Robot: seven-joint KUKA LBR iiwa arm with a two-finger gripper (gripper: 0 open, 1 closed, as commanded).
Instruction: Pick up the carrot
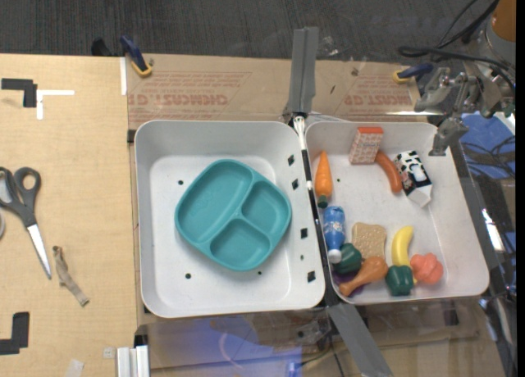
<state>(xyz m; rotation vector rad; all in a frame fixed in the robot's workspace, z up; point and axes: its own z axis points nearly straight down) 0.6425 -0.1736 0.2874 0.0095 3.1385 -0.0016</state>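
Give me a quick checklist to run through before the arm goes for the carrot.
1. Carrot located: ok, in the right bin, against its left wall.
2. Carrot top uncovered: ok, nothing lies over it.
3. Room for fingers: not ok, the wall sits on one side and the blue bottle at its lower end.
4. Gripper above the carrot: not ok, it hangs over the bin's upper right corner.
5. Finger opening: cannot tell.
6. Teal plate out of the way: ok, in the left bin.

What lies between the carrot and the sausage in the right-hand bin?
In the camera view, the small red-and-white carton stands between the carrot and the sausage, nearer the sausage, by the bin's far wall.
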